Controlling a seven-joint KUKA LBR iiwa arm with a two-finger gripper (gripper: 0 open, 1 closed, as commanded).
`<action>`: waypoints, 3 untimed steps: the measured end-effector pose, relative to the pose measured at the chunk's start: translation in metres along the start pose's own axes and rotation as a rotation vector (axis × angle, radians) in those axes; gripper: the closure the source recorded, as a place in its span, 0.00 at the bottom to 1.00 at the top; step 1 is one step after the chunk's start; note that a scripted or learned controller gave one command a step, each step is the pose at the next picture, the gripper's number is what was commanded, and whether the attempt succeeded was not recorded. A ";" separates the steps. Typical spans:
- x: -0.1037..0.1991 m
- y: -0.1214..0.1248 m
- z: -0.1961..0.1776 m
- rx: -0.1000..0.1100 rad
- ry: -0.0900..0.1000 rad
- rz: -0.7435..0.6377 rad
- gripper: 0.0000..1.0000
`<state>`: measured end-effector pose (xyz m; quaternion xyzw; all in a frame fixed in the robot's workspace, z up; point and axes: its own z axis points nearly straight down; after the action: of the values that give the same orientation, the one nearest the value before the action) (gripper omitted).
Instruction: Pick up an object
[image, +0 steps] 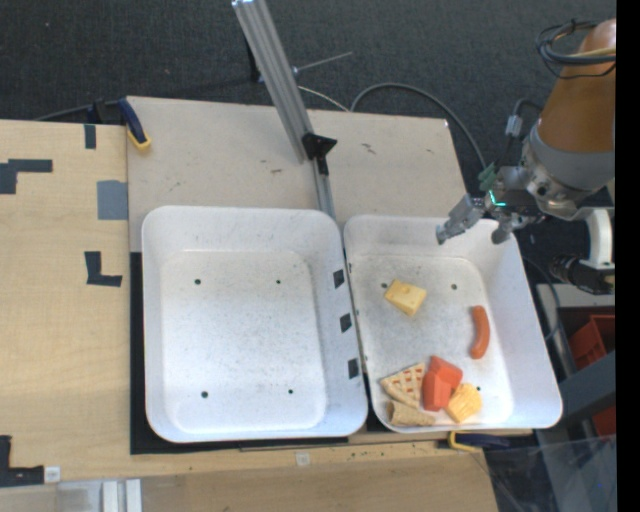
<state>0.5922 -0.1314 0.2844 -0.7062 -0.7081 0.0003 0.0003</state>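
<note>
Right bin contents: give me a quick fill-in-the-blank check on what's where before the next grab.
1. The yellow cheese wedge lies in the ____ bin.
2. The sausage is coloured ____.
3. The waffle piece lies near the bin's ____ edge.
4. The end effector is positioned over the bin's ____ rim.

Missing words: right; orange-red; front; far

Yellow cheese wedge (405, 297), orange-red sausage (480, 331), speckled white bins (170, 235).

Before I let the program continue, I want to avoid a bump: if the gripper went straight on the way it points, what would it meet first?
The gripper points down and toward the right bin. Probably it would first meet that bin's bare white floor near the far rim, short of the yellow cheese block. Depth is unclear from this one view.
</note>
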 end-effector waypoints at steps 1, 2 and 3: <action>-0.005 0.006 0.048 0.005 -0.001 0.002 0.00; -0.007 -0.005 0.102 0.007 0.000 0.002 0.00; 0.000 -0.013 0.152 0.005 0.000 0.001 0.00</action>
<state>0.5795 -0.1314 0.1328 -0.7067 -0.7076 0.0021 0.0023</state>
